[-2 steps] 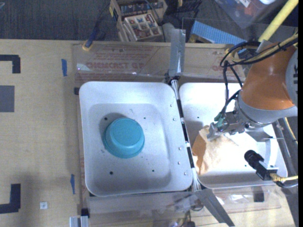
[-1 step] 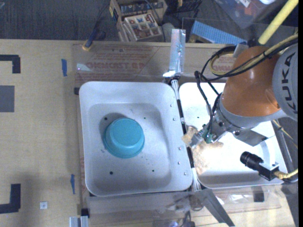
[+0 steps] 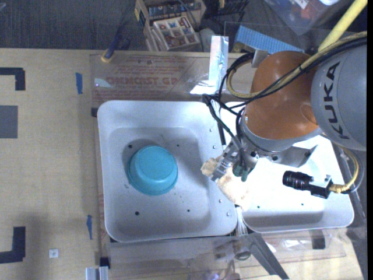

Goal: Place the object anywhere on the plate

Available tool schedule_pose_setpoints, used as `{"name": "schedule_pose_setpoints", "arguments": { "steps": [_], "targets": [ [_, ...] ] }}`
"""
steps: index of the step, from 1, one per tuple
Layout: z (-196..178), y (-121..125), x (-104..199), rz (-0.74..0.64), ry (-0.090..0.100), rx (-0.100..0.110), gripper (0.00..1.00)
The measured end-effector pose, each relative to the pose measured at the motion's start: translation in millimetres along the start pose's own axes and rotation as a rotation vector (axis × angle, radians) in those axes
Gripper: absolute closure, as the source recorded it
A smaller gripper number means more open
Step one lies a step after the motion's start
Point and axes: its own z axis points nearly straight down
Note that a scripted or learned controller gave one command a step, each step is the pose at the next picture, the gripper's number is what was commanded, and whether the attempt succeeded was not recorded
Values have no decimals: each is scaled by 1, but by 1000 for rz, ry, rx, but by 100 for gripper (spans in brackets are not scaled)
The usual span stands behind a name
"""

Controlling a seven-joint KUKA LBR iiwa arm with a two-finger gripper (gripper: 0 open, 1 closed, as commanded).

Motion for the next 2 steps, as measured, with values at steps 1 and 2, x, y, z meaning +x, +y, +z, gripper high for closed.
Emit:
{"name": "schedule_pose_setpoints", "arguments": {
  "steps": [1, 2],
  "targets": [
    [5, 41, 26, -396, 0, -2, 100],
    [4, 32, 29, -620, 3, 0, 100]
  ]
}}
